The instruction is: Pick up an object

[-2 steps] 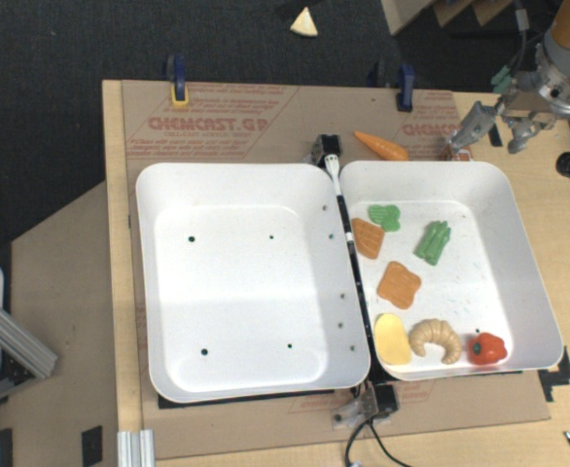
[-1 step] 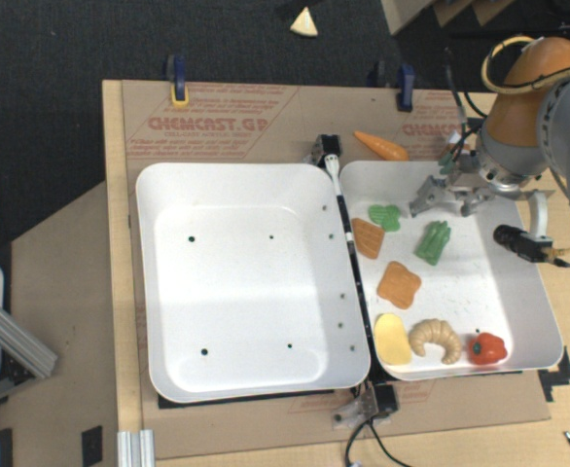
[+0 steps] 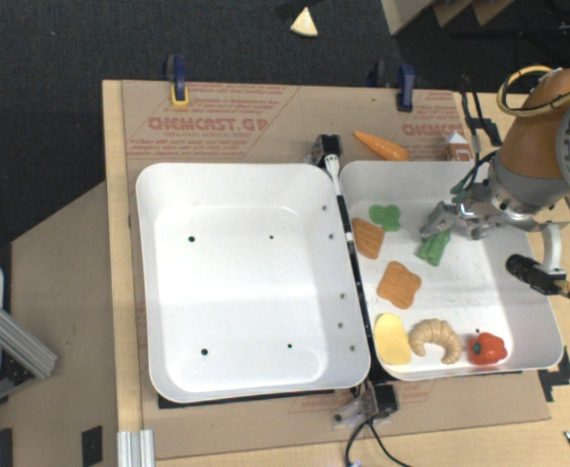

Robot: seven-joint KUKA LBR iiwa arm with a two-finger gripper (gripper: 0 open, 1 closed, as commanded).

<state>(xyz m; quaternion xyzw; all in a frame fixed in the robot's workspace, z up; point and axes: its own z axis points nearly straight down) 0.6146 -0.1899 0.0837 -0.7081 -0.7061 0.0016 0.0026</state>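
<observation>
My gripper (image 3: pixel 444 224) hangs low over the upper middle of the right bin (image 3: pixel 533 311), on the grey arm that comes in from the right. A small green block (image 3: pixel 433 249) lies right under its tip; whether they touch is unclear. Elsewhere in this bin lie a green leafy piece (image 3: pixel 385 217), two orange-brown flat pieces (image 3: pixel 368 237) (image 3: pixel 399 284), a yellow piece (image 3: pixel 392 340), a croissant (image 3: pixel 436 339) and a red tomato (image 3: pixel 487 348).
The left bin (image 3: pixel 159 261) sits beside the right one, with a black divider strip (image 3: pixel 346 251) between them. An orange carrot (image 3: pixel 380 146) and a small box (image 3: pixel 456 147) lie on the board behind the right bin. A black cable part (image 3: pixel 535 273) hangs by the arm.
</observation>
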